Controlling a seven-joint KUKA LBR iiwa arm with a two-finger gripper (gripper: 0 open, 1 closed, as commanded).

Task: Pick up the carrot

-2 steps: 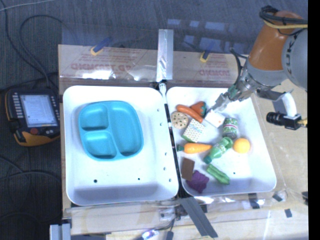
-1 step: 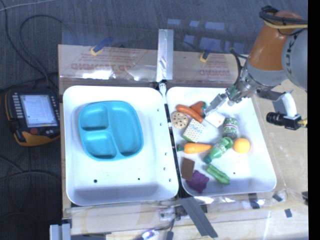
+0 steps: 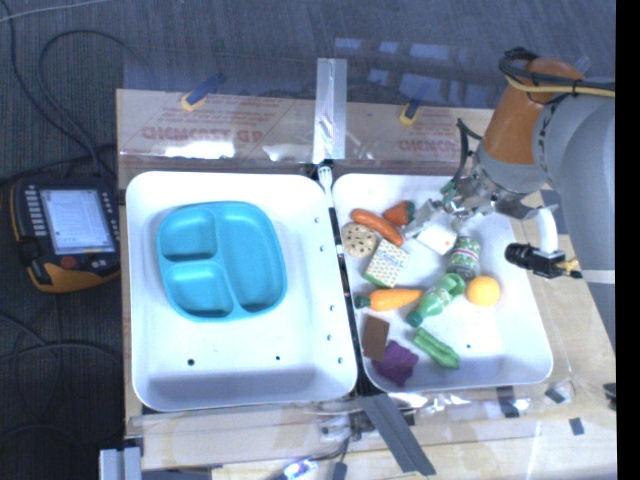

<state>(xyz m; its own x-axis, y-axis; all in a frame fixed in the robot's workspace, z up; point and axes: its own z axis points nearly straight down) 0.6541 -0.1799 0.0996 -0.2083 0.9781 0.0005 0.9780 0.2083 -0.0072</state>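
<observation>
Looking down, we see the right bin (image 3: 520, 363) under the gripper (image 3: 452, 204), whose fingers we cannot tell apart or together. The blue divided plate (image 3: 220, 258) lies far left of them. The carrot (image 3: 395, 298) lies below-left of the fingers, untouched, beside the green bottle (image 3: 437, 300).

Faint reddish lettering is seen on the clear plastic sheet (image 3: 240, 128) fixed along the far edge of the table, behind both bins; it appears upside down and mirrored, and no word of it can be made out with certainty. A lit screen is carried by the handheld pendant (image 3: 65, 228) on the floor to the left, but its contents are too small to be read. A label is wrapped around the small can (image 3: 464, 255) in the right bin, and its print is illegible.
</observation>
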